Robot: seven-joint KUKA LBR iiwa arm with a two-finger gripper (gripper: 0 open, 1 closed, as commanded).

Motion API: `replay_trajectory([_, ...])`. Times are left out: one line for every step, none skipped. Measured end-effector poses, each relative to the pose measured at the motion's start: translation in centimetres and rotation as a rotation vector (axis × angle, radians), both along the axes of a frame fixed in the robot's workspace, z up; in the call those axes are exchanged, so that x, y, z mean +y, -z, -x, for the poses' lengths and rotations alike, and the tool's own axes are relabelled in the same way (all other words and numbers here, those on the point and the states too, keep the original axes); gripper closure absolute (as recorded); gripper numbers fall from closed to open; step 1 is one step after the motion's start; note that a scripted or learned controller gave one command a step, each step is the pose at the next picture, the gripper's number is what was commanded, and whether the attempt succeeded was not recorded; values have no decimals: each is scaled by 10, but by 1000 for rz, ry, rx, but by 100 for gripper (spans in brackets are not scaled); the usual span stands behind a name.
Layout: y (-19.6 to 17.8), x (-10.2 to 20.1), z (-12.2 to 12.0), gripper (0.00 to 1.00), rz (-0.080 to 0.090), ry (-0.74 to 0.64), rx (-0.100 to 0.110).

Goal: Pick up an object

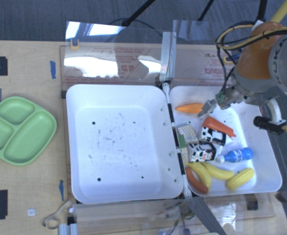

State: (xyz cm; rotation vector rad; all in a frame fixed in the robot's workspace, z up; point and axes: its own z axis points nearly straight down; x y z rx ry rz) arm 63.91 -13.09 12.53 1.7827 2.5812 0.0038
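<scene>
The gripper (208, 106) hangs over the right bin's (271, 180) back edge, beside the orange carrot (189, 108); you cannot tell its state. You are approaching: next, lower squarely onto the carrot.

The left bin (119, 141) has a wide bare white floor, so a hand could go down almost anywhere in it. The right bin (268, 153) is crowded: an orange carrot (189, 108), a red-orange toy (218, 126), a black-and-white toy (203, 153), a blue bottle (237, 155), yellow bananas (221, 174) and a sausage (196, 180) lie close together. The arm (261, 62) hangs over its far corner, and only a strip along its right side is bare.
</scene>
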Motion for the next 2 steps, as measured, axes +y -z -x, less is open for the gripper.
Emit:
replay_trajectory([39, 22, -17, 0, -1, -258, 9])
replay_trajectory([26, 22, -21, 100, 1, -256, -5])
